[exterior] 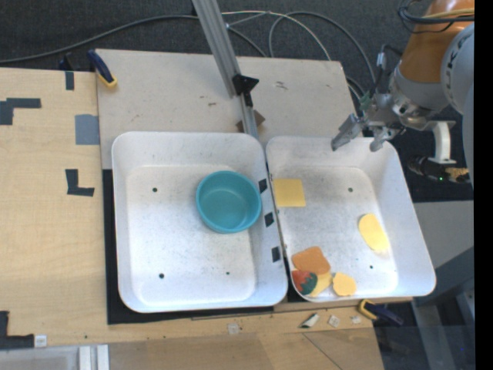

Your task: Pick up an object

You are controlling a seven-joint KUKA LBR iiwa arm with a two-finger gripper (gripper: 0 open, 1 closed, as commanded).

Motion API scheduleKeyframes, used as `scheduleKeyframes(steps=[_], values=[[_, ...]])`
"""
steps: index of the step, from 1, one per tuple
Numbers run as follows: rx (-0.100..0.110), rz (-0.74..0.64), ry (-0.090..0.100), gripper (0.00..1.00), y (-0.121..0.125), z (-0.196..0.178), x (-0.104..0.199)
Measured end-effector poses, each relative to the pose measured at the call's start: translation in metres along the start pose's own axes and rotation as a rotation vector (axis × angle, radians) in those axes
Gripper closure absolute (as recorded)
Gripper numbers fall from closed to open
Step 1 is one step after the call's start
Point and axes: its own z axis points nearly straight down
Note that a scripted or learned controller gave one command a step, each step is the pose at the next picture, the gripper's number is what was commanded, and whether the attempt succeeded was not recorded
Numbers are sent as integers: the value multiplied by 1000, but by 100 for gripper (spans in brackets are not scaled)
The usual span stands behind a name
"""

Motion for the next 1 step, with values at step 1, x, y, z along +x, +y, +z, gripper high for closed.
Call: scheduleKeyframes(steps=[1], values=[[0,0,0,0,0,0,0]])
